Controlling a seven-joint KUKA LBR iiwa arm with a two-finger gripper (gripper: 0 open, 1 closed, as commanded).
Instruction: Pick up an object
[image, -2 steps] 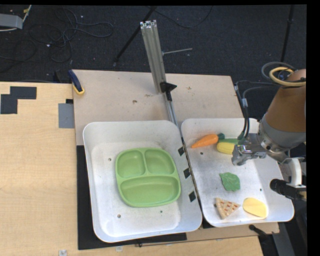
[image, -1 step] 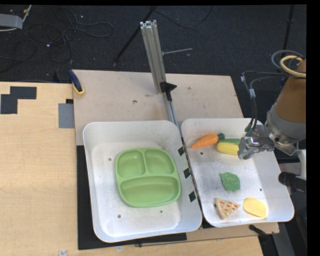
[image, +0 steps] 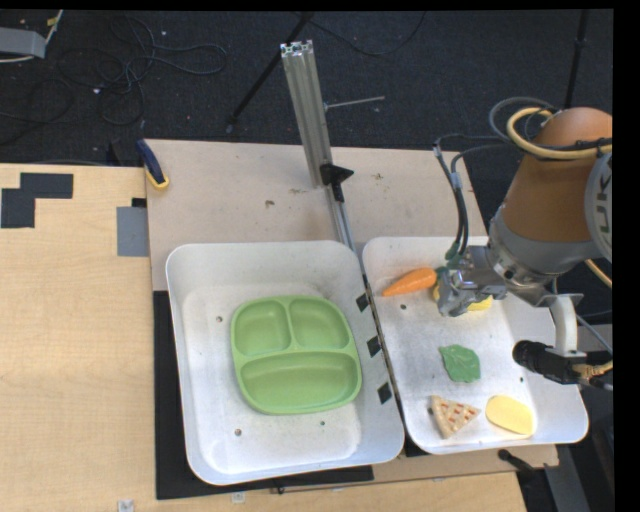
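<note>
Jaws: low in the right bin, near its far edge; open or closed cannot be told.
Yellow object: partly hidden just beside the jaws.
Carrot: lying just left of the jaws.
Green leaf: mid-bin, nearer the camera.
Pizza slice, yellow piece: along the near edge.
Left bin: holds a green divided plate.

Single fixed camera above the bench, looked down at a slant, set well back from the gripper, took in both bins to the gripper's left and beneath it, arm entered from the frame's right
</note>
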